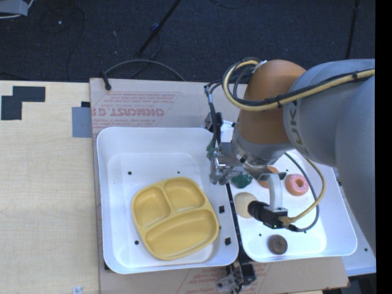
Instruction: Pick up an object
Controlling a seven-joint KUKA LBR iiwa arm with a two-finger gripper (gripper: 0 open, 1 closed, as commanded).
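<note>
A robotics lab: wooden bench [43, 182] with white bins [116, 152], cables [165, 17] over dark carpet

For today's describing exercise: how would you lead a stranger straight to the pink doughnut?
Find the right-hand white bin, under the grey arm. Along its right part lies the pink doughnut, a ring with a hole. The brown disc and cream round piece nearby have no hole.
</note>
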